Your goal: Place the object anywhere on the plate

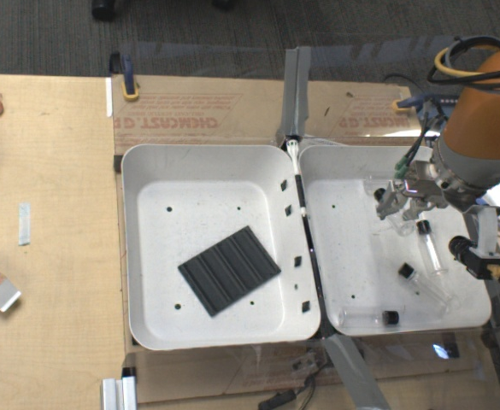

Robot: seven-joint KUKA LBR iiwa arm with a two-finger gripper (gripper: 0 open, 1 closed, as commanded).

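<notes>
Camera view: dark ribbed plate (229, 271) lies flat in left bin (147, 229), ready as drop spot. Gripper (422, 229) hangs over right bin (344, 229); can't tell about its grip. Small black object (406, 271) sits just below it, likely next pick.

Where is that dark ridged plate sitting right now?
The dark ridged plate lies tilted on the floor of the left bin, toward its lower middle, across the divider from the right bin, above which the gripper is seen.
</notes>
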